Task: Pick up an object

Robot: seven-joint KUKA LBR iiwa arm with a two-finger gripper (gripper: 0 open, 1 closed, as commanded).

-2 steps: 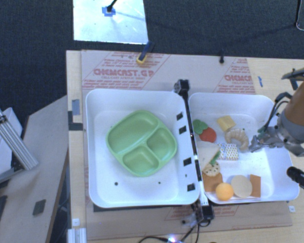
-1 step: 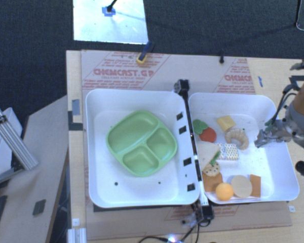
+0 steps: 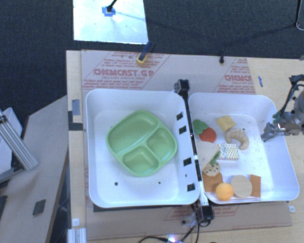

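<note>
1. The left shallow white plastic bin [image 3: 99, 135] holds a pale green plastic plate with three compartments [image 3: 142, 143], lying at an angle; nothing lies on the plate.
2. A black hinged divider [image 3: 189, 146] runs between the two bins, and the candidate objects lie just right of it in the right shallow white plastic bin [image 3: 273, 151].
3. Nearest the divider, at the top of the cluster, sits a red and green toy vegetable [image 3: 205, 132]; right of it are a yellow block [image 3: 226, 123] and a tan croissant-shaped toy [image 3: 238, 137].
4. Below these lie a white patterned packet [image 3: 228, 151], a brown cookie-like piece [image 3: 211, 172], an orange ball [image 3: 224, 191], a pale round disc [image 3: 241, 186] and an orange wedge [image 3: 255, 185], packed close, several touching.
5. The grey two-finger gripper [image 3: 272, 130] hangs at the right bin's right wall, well apart from the toys; I cannot tell whether it is released or clenched, and nothing shows between its tips.
6. Judged from this, the approach is in hand: no object is picked yet.
7. The next move calls for travelling left toward the divider and descending on one toy; the croissant-shaped toy is nearest.
8. Crowding near the ball and disc could foul a grasp; the bin wall beside the gripper needs clearing first.
</note>
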